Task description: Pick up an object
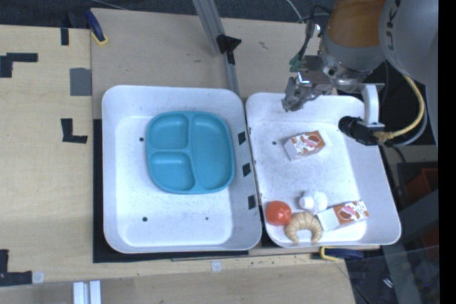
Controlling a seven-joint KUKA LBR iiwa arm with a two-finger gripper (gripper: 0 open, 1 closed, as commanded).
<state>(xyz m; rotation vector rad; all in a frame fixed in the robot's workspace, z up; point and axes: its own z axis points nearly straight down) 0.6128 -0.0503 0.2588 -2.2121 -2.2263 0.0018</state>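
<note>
The right bin (370,181) holds a small red-and-white carton (305,145) near its middle. At its front lie a red tomato (278,212), a tan croissant (304,226), a small white piece (312,201) and a second red-and-white packet (345,215). My gripper (293,102) hangs over the far left corner of that bin, above and behind the carton, with nothing between its fingers. From this angle the gap between them cannot be made out.
The left bin (121,174) carries a blue divided plate (190,152). A grey metal pole (203,0) slants down to the bins' far edge. The arm's orange band (367,0) and black cables (363,128) stand over the right bin's far right side.
</note>
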